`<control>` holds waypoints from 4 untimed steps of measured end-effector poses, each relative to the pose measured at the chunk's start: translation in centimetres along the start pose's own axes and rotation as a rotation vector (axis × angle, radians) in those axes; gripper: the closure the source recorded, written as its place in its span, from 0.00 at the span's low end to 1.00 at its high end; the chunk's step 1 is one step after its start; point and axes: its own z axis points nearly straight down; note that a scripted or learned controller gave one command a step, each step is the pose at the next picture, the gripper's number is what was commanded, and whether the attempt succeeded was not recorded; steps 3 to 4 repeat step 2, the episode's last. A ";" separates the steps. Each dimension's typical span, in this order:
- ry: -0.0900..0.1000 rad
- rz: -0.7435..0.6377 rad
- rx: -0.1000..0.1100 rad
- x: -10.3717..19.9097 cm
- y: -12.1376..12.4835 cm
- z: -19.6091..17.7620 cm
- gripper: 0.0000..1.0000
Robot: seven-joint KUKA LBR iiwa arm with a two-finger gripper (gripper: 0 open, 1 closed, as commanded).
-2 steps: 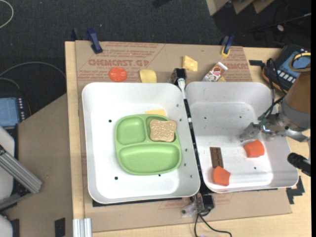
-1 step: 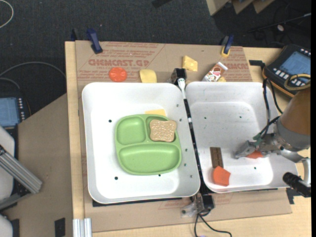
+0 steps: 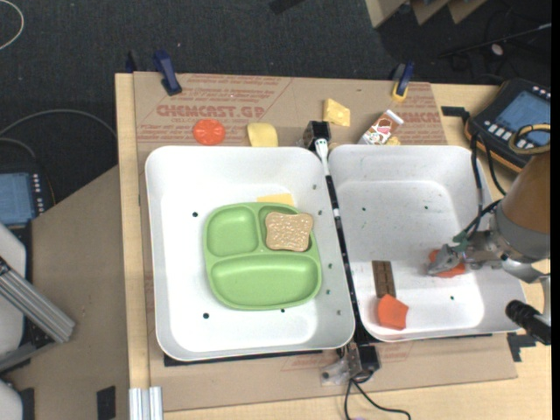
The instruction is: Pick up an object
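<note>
Tool (image 3: 446,262) low in right bin (image 3: 411,173), clamped on small red object (image 3: 451,270); orange block (image 3: 391,311) nearby, apart.

Behind bins on brown cardboard sheet (image 3: 262,103): round orange pc (image 3: 209,131), 2 yellow blocks (image 3: 262,135) (image 3: 337,112), red-white pkt (image 3: 381,129), 2 blue clamps (image 3: 166,72) (image 3: 402,80) at rear edge.

We see the grey two-finger gripper (image 3: 444,263) low inside the shallow white right bin (image 3: 411,173), its fingers closed around a small red object (image 3: 451,270), with an orange block (image 3: 392,311) and a brown bar (image 3: 383,279) left of it.
</note>
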 end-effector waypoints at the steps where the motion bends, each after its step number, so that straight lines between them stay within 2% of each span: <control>1: 0.001 -0.010 -0.006 6.3 8.2 1.0 1.00; 2: 0.005 -0.015 -0.012 16.7 10.7 -9.7 1.00; 4: 0.005 -0.015 -0.012 16.7 10.7 -9.7 1.00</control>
